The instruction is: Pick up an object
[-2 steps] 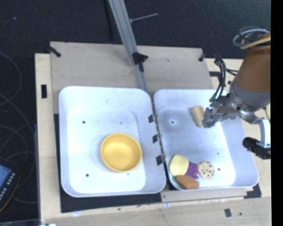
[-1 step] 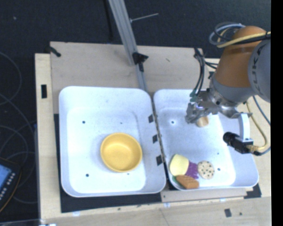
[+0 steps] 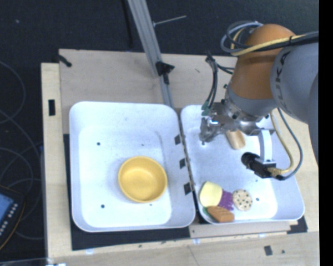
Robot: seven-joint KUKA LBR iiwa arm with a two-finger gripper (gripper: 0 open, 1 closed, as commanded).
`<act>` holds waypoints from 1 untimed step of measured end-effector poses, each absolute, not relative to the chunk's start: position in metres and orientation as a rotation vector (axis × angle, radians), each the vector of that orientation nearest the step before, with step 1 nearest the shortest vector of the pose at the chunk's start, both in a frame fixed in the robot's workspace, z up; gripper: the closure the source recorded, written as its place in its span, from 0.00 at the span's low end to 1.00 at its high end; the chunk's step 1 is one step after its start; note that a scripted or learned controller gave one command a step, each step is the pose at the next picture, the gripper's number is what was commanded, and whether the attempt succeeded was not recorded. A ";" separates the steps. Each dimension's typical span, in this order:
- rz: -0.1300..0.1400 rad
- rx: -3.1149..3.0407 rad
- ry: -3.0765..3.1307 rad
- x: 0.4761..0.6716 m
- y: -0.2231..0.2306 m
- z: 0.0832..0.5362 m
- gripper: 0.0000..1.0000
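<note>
My gripper [image 3: 209, 131] hangs over the upper left part of the right bin [image 3: 286, 195], below the orange wrist band. A small tan object [image 3: 236, 139] shows just right of the gripper; I cannot tell whether it is held or lying on the bin floor. Near the bin's front left corner lie a pale yellow piece [image 3: 211, 193], a purple piece [image 3: 227, 199], a round speckled biscuit-like piece [image 3: 242, 199] and an orange-brown piece [image 3: 221, 215], all well below the gripper. A yellow bowl [image 3: 142, 178] sits upright in the left bin [image 3: 94, 126].
A slanted metal pole [image 3: 150, 43] rises behind the seam between the bins. A black cable plug [image 3: 256, 164] hangs off the wrist over the middle of the right bin. The bench's front edge lies just beyond the bins.
</note>
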State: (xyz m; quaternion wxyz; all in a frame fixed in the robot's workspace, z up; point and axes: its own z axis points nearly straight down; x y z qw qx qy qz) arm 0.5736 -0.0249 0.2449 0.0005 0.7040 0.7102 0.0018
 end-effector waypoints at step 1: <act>0.004 2.212 2.231 0.590 0.032 0.247 1.00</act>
